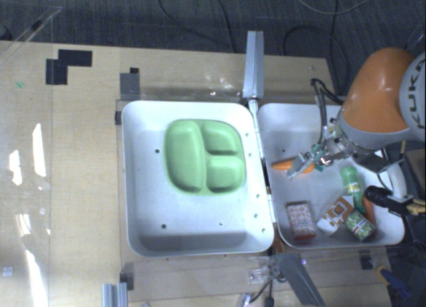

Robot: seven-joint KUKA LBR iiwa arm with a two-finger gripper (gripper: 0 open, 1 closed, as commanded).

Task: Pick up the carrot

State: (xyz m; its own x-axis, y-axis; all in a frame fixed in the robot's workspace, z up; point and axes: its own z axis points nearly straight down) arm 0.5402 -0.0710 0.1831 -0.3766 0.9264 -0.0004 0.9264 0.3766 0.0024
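Note:
The carrot is a small orange stick lying on the floor of the right bin, near its left wall. My gripper is down in that bin, right over the carrot's right half. Orange shows on both sides of the gripper's tip. The carrot's left end sticks out clear toward the bin wall. The grey wrist and orange band hang above the bin's right side.
A green bottle, a brown and white carton, a green packet and a red and white box lie along the right bin's front. The left bin holds a green divided tray.

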